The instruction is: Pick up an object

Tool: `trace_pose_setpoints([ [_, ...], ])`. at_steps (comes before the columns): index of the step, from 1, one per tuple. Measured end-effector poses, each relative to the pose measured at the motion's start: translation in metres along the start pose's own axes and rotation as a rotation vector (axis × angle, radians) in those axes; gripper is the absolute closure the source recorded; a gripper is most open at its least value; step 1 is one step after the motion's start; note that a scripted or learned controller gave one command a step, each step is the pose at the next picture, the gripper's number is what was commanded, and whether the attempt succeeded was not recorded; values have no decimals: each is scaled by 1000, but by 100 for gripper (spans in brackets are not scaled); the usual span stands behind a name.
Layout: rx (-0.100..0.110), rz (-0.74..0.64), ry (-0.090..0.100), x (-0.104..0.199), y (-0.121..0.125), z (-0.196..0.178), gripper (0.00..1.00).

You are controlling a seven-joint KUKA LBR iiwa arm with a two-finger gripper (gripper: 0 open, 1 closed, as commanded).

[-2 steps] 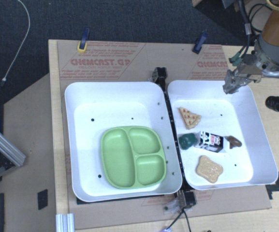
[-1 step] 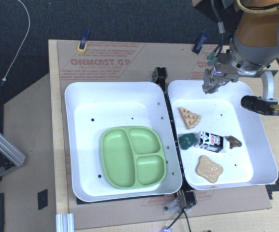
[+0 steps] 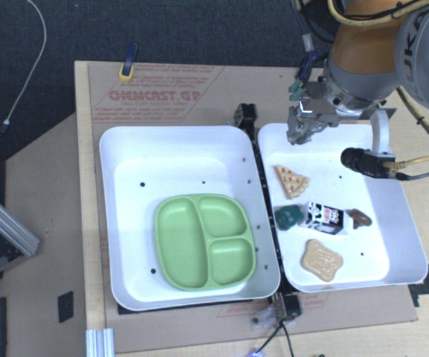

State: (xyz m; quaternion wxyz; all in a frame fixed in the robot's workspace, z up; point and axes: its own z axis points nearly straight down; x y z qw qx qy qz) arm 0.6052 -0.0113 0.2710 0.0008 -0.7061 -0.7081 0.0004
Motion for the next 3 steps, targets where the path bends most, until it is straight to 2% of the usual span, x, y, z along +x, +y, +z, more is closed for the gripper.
trace_pose_setpoints([
  [2, 1, 1, 0, 100, 15, 48, 100],
  [3, 1, 2, 0, 99, 15, 48, 0],
])
